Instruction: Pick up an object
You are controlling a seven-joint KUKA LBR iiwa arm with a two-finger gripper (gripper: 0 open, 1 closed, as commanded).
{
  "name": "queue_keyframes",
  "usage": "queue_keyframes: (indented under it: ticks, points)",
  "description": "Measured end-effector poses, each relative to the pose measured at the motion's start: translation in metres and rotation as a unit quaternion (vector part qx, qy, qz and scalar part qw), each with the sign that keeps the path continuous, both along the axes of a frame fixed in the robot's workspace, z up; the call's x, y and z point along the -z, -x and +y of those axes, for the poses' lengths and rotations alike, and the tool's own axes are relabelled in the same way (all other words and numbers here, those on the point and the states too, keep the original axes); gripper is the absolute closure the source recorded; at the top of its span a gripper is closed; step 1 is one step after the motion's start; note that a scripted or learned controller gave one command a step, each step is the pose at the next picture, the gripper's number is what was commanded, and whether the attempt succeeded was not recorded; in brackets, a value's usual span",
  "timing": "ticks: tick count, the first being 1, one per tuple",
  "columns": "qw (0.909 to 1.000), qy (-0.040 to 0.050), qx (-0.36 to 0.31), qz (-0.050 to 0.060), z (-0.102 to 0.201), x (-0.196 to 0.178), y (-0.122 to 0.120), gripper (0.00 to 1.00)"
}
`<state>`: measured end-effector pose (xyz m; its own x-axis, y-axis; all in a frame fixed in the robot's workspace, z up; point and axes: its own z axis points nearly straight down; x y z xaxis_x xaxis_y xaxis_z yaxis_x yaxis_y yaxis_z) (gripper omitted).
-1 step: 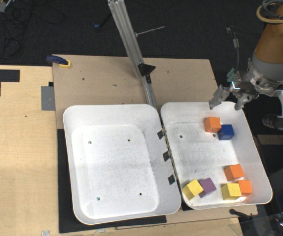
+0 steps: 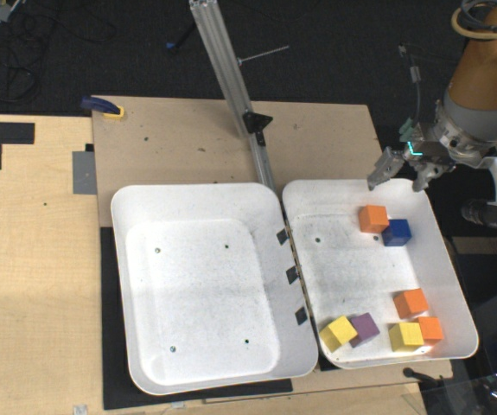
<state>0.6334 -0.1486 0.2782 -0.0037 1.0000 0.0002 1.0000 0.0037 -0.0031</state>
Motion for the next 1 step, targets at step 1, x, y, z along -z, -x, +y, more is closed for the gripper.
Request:
queue_keyframes:
  ticks: [1]
  points:
    - [1.0000, -0.0005, 0.001, 0.002, 0.0044, 0.0442, 0.0025, 0.00]
